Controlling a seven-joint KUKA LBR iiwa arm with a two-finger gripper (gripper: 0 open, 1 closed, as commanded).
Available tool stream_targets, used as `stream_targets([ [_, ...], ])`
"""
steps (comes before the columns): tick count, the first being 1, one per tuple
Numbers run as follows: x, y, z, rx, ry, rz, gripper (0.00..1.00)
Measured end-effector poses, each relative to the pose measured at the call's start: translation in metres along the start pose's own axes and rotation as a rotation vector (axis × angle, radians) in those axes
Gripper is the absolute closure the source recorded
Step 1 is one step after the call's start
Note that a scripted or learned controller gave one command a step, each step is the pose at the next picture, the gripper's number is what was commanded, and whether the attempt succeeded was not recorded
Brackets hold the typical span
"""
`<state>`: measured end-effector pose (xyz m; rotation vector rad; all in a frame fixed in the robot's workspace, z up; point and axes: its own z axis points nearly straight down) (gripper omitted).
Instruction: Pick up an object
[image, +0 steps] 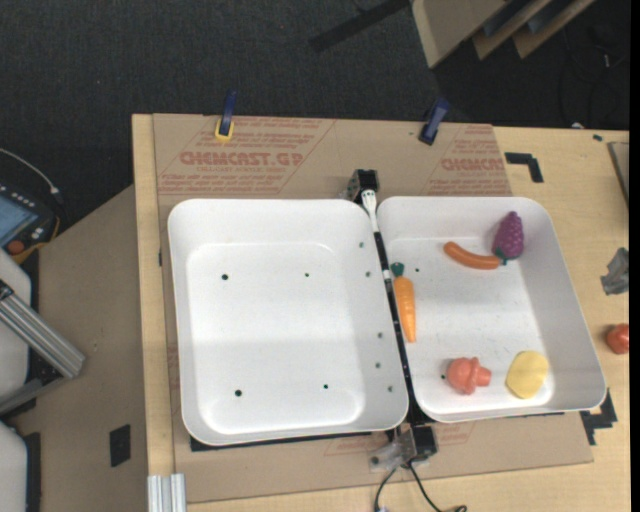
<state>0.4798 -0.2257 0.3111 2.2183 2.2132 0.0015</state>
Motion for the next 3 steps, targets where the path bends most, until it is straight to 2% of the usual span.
stream_targets([
  [1,0.044,-0.003,0.116,0.018,0.011,-0.005,1.0],
  [2,0.041,-0.001,0.11,0.006,0.005,-0.001,0.0],
  [3,0.008,0.001,-0.088,-0.013,-0.005,-0.001,0.0],
])
